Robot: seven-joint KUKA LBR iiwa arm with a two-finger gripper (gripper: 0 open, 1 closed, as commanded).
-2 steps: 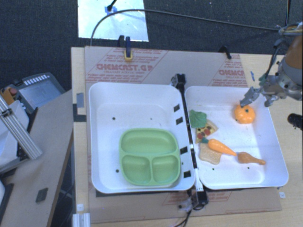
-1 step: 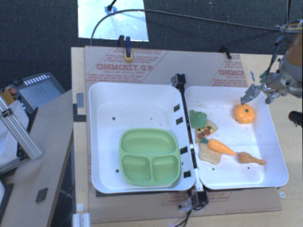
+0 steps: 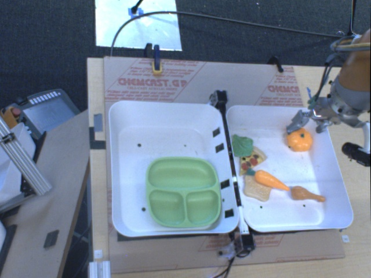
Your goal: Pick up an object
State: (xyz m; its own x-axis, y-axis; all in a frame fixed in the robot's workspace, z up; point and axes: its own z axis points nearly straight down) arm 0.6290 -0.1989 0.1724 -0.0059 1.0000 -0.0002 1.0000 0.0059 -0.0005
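One candidate, the orange fruit near the far right corner of the right bin, lies just beside my gripper, whose grip state I cannot tell, so I should centre over it before descending and closing.

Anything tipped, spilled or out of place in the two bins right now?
Nothing stands out. The green divided tray sits flat in the left bin. The toy foods lie inside the right bin: orange fruit by the gripper, carrot, pizza slice, drumstick.
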